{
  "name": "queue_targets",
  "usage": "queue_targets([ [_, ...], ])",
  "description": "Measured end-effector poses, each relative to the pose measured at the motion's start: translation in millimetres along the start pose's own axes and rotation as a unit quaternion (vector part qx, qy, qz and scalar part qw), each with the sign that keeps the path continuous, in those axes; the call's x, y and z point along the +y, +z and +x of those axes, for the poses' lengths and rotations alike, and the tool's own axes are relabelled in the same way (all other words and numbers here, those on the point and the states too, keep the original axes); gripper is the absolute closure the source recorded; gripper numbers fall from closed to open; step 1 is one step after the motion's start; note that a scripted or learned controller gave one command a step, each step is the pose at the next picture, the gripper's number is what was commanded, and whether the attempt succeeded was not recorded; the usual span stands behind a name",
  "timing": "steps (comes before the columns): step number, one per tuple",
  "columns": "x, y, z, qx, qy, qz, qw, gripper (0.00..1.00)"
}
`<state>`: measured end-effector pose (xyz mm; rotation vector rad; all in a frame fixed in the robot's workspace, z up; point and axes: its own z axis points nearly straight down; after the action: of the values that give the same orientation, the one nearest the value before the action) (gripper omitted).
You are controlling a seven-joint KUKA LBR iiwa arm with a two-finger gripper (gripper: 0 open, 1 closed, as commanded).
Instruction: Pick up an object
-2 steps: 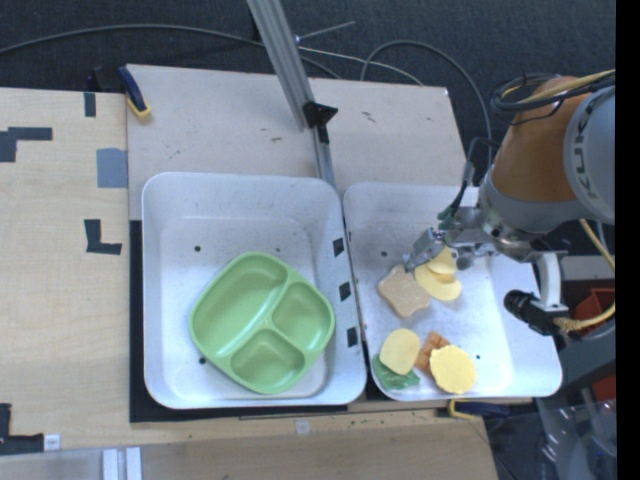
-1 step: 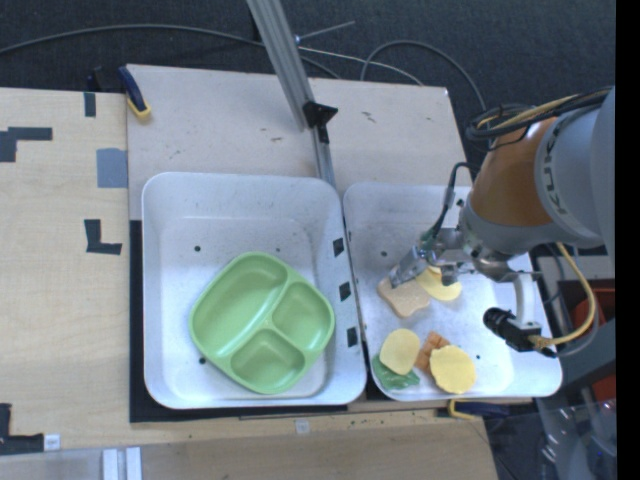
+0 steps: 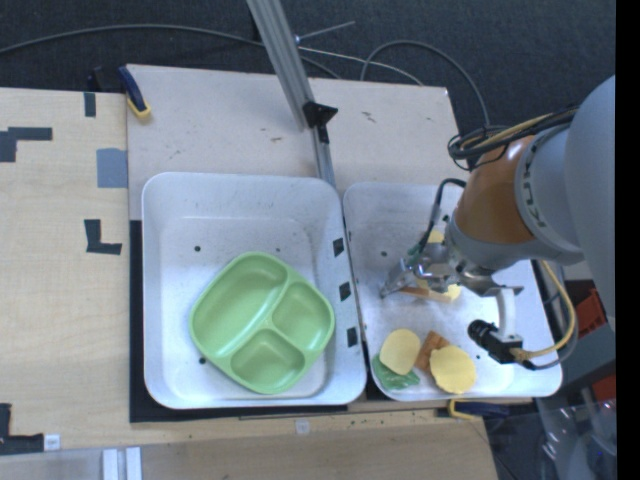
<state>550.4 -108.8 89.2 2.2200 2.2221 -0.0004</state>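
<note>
Gripper: the gripper is low in the right bin, its metal fingers pointing toward the divider – whether they are wide or narrow I cannot tell, and nothing clearly sits between them.
Right bin: a small orange-and-yellow piece lies just under the wrist; nearer the front rim lie two yellow discs – the second to its right – with an orange-brown piece between them and a green scrap under the first.
Left bin: the left bin holds one green divided plate with three compartments.
Arm: the grey arm reaches in from the right, orange band above the wrist, bent down.
</note>
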Motion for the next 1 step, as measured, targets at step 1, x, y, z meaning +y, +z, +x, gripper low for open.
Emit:
queue_targets([
  [1,0.1,-10.9,0.8,0.0,-0.001,0.0,1.0,1.0],
])
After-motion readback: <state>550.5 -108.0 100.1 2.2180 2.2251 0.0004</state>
